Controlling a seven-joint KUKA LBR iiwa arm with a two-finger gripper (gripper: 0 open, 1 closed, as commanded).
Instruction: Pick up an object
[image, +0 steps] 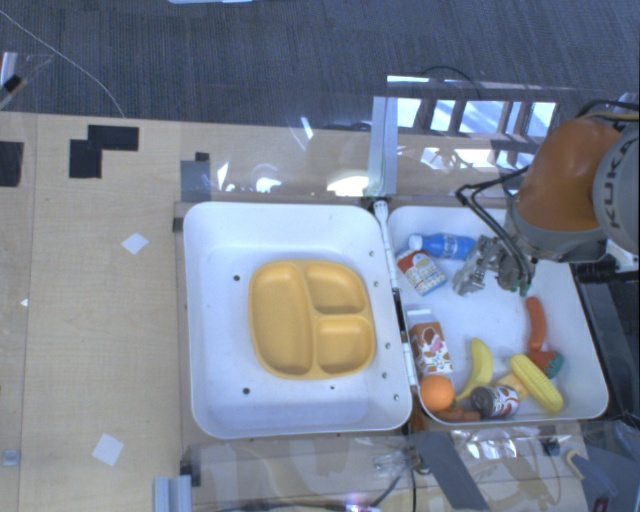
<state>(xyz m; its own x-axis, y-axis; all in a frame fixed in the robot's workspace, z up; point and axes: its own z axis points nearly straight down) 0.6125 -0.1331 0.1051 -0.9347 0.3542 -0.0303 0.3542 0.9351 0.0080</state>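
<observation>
right shallow white bin (585, 330): blue-capped clear plastic bottle (446, 244) at its far edge, small red-and-white carton (421, 271) just beside. step: approach; nothing picked yet. grey metal gripper (492, 268) hovers near the bottle, nothing between its fingers; their spread cannot be told. next move likely calls for centring over one item, then descending.
</observation>
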